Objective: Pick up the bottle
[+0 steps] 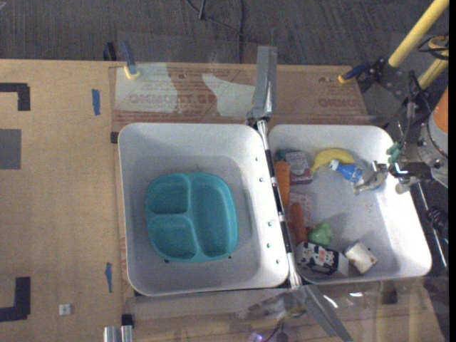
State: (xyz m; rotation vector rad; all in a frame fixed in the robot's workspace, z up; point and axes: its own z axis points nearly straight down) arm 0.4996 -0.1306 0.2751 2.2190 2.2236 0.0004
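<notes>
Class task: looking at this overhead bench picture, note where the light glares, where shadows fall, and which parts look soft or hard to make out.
Camera view: glare off the clear sheet behind the bins; soft shadow around the teal tray in the left bin; the small bottle and the tool in the right bin look blurred, detail lost.

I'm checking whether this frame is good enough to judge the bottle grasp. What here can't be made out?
- Hand: small and blurred in the camera view; whether it is open or shut, or touching the bottle, cannot be told.
- Bottle: its far end meets the hand, so its outline there is unclear.
- Arm: cut off by the right edge.
- Box: print too small to read.
- Items along the right bin's left wall overlap; their shapes are unclear.
</notes>
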